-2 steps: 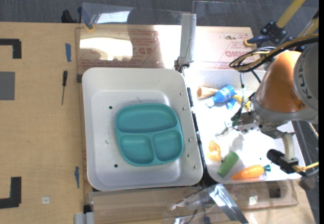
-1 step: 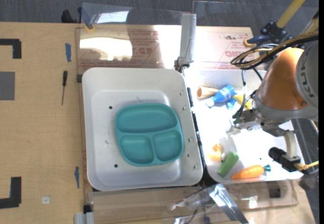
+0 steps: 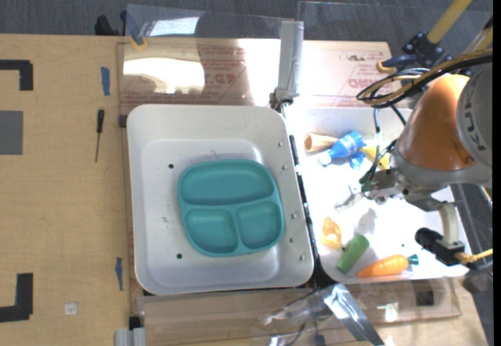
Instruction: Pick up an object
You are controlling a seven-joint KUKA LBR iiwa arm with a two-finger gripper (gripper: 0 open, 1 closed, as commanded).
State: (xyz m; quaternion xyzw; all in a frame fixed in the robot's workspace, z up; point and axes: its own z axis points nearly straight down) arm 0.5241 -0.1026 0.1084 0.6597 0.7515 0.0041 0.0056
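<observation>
Hovering low in the right bin (image 3: 438,215), the hand (image 3: 368,189) has a grip I cannot tell. Toys lie scattered; descending between the green cylinder (image 3: 352,253) and blue toy (image 3: 345,147) risks closing on nothing.

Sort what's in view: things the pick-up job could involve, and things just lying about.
Job in hand:
- gripper, low over the right bin
- green cylinder
- orange carrot
- blue toy
- small orange piece

Lying about:
- teal divided tray in the left bin
- screwdriver on the bench
</observation>
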